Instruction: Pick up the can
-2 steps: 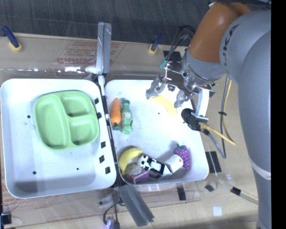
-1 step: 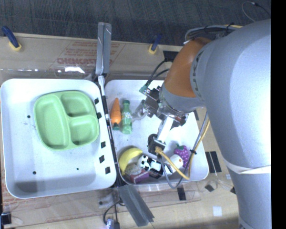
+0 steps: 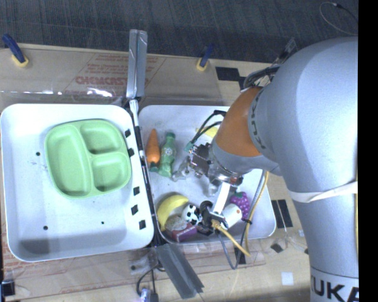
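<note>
My gripper [image 3: 195,162] is low in the right bin [image 3: 264,228], near its middle, with the grey arm and its orange band [image 3: 239,131] covering the bin's right half. At the gripper's tip is a silvery metallic shape [image 3: 188,164]. I cannot tell whether it is the can or part of the gripper. It lies right next to a green bottle [image 3: 167,153].
An orange carrot [image 3: 152,148] lies beside the bottle by the left wall. Toward the front are a yellow round fruit [image 3: 171,208], a small black-and-white toy [image 3: 190,215], a purple item [image 3: 185,233] and purple grapes [image 3: 240,201]. A green divided plate [image 3: 88,158] lies in the left bin [image 3: 25,231].
</note>
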You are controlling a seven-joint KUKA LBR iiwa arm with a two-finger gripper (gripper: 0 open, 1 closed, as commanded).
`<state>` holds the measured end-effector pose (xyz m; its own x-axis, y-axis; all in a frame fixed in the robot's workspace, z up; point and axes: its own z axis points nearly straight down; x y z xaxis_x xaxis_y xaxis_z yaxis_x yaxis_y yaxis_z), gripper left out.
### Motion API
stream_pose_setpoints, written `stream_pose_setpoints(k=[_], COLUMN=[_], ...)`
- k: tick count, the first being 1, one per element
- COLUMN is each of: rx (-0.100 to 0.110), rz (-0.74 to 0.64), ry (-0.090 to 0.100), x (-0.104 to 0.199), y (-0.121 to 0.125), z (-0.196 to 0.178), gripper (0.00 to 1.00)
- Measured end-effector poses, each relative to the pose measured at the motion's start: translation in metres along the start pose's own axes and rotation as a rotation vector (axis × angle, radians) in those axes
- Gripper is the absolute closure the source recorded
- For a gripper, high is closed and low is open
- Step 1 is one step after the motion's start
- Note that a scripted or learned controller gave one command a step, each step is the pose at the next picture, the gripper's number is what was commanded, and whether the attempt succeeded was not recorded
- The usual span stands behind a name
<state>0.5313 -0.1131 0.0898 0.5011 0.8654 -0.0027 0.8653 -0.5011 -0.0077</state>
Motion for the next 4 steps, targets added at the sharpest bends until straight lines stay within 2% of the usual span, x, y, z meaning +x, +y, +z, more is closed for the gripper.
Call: stream_pose_setpoints(k=[1, 2, 3, 4], rx=[-0.002, 0.000, 0.000, 0.000], rz=[-0.024, -0.013, 0.015, 0.079], ry=[-0.001, 0.000, 0.000, 0.001], x=[0.021, 0.057, 0.018, 0.041], y=[0.031, 0.074, 0.013, 0.082], z=[-0.001, -0.001, 0.000, -0.001], gripper=[0.00, 0.00, 0.00, 0.00])
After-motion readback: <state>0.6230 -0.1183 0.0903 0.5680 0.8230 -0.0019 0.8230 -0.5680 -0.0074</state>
